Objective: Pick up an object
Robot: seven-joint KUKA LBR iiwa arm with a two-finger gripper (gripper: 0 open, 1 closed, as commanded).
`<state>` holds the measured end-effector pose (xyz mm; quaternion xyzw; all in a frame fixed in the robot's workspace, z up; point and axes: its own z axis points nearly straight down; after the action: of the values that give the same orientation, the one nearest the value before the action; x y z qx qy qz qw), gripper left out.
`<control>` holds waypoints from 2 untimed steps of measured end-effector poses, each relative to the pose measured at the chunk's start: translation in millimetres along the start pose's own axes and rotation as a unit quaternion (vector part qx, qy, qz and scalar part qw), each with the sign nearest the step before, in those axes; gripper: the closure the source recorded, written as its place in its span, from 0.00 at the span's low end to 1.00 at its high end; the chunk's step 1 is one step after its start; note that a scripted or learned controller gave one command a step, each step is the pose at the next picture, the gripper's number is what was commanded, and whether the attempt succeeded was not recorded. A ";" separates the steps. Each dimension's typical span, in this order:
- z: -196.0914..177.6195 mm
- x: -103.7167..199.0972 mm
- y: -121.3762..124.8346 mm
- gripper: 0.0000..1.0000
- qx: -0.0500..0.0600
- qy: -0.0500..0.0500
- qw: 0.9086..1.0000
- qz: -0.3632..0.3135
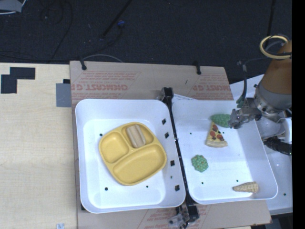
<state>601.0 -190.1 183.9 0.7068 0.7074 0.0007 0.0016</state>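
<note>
In the right bin [248, 156] lie a pizza slice toy [216, 135], a dark green leafy piece [220, 119], a round green broccoli-like toy [199, 163] and a pale cone-shaped toy [246, 187]. My gripper [237, 120] hangs at the bin's upper right, just right of the leafy piece and above the pizza slice. Its tips are small and dark against the bin. The left bin [90, 128] holds a yellow divided plate [132, 154] with a tan hot-dog-like piece [137, 136] in one small compartment.
A black divider [174, 151] runs between the two bins. Brown cardboard [143, 82] lies under both bins. The arm's orange band [276, 75] and cables [281, 144] stand over the right bin's outer rim. A light wooden benchtop [33, 151] spreads to the left.
</note>
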 end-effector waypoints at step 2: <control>-38.7 50.0 -5.8 1.00 0.003 0.002 1.000 -0.002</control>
<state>595.0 -140.1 222.5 0.7055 0.7087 -0.0004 -0.0021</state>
